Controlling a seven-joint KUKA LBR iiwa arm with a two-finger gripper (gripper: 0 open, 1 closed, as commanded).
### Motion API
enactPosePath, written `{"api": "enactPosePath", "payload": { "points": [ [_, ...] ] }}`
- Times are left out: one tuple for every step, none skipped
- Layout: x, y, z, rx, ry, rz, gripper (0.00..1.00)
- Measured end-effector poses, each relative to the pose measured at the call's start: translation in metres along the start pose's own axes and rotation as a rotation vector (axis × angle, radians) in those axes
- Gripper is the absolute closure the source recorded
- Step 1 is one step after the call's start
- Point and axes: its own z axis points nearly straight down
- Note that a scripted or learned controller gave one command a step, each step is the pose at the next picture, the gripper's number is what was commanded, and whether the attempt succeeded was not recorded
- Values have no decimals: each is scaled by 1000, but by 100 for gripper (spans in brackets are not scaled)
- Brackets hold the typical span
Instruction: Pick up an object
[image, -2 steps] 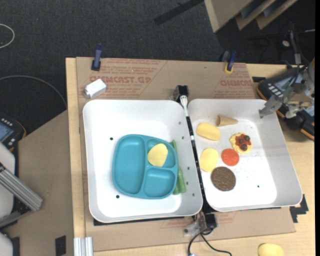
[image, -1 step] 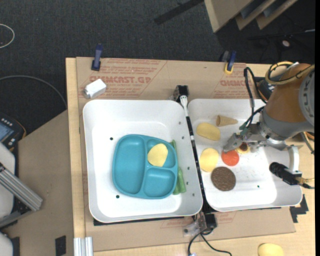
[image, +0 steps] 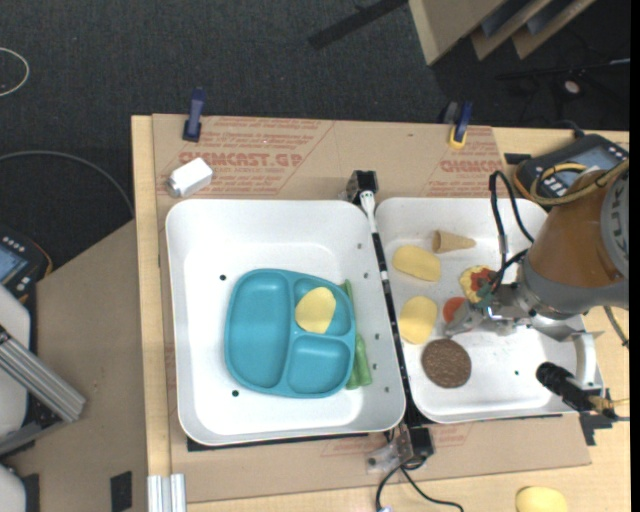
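My gripper hangs low in the right bin; finger state: cannot tell. The brown patty lies just below-left of it, round, no long axis.

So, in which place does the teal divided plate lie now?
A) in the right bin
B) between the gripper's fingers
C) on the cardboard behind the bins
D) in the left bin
D: the teal divided plate lies flat on the floor of the left bin, with a yellow piece in one of its compartments, while the gripper is over the right bin.
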Motion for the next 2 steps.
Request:
{"api": "enactPosePath", "payload": {
  "points": [
    [-7, 71, -3, -14, -5, -5, 0],
    [-22, 19, -2, -2, -1, 2, 0]
  ]
}}
